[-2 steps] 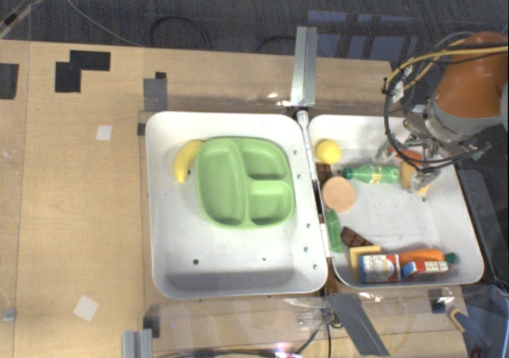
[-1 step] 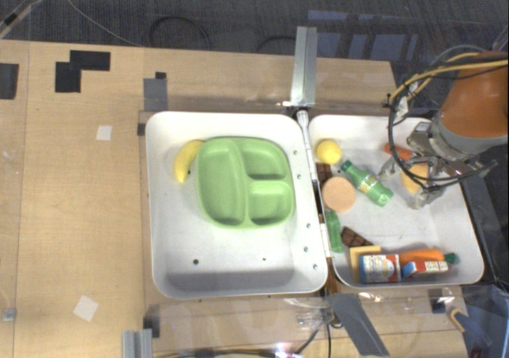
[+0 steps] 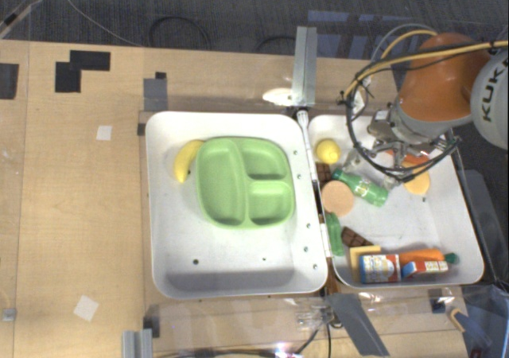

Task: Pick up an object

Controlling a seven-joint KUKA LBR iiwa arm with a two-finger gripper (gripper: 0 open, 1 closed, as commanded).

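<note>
On the left of the wooden bench are some black marks. Next comes the left bin, white and shallow. A yellow banana lies near its top left part, touching the left edge of a green tray with three sections, which sits upside up in the middle of that bin. A metal post stands at the back, between the two bins. The right bin holds many small things. Near its top left is a yellow lemon. Just below it lies a green bottle, tilted, and a round tan disc touches the bottle's lower side. Along the left wall lies a thin green thing, with a small brown thing just beside it. Near the front wall lie a box with blue and orange on it and an orange bottle with a green cap, side by side. The arm's orange band is above the back of the right bin, with cables looping around it. The gripper hangs below it, over an orange thing, and I cannot tell if it is apart or together.
</note>
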